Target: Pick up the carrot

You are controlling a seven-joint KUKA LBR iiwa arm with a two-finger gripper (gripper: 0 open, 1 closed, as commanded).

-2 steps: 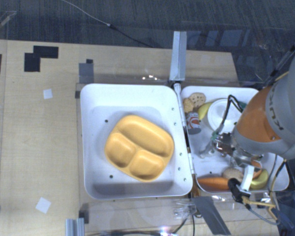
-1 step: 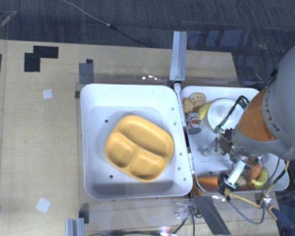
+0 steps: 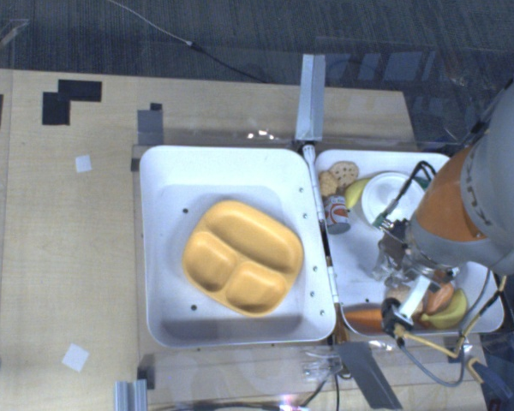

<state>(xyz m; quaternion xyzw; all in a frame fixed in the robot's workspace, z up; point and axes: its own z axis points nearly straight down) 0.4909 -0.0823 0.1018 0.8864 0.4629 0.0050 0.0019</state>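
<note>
The carrot [image 3: 365, 318] lies along the near wall of the right bin [image 3: 355, 259], in the corner next to the left bin [image 3: 167, 195]. The pincer [image 3: 396, 268] hangs close above and to the right of it; I cannot tell how far it is open. A banana [image 3: 452, 312] lies nearby. Farther back sit a white bowl [image 3: 384, 197], a can [image 3: 337, 214] and cookies [image 3: 338, 178]. The left bin holds a yellow divided dish [image 3: 242, 255].

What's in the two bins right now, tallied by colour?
Yellow: 3 (divided plate, small piece by the cup, fruit at lower right)
Orange: 2 (carrot, reddish piece beside the fruit)
White: 1 (the cup)
Tan: 2 (cookies)
Red and silver: 1 (can)
Total: 9
</note>
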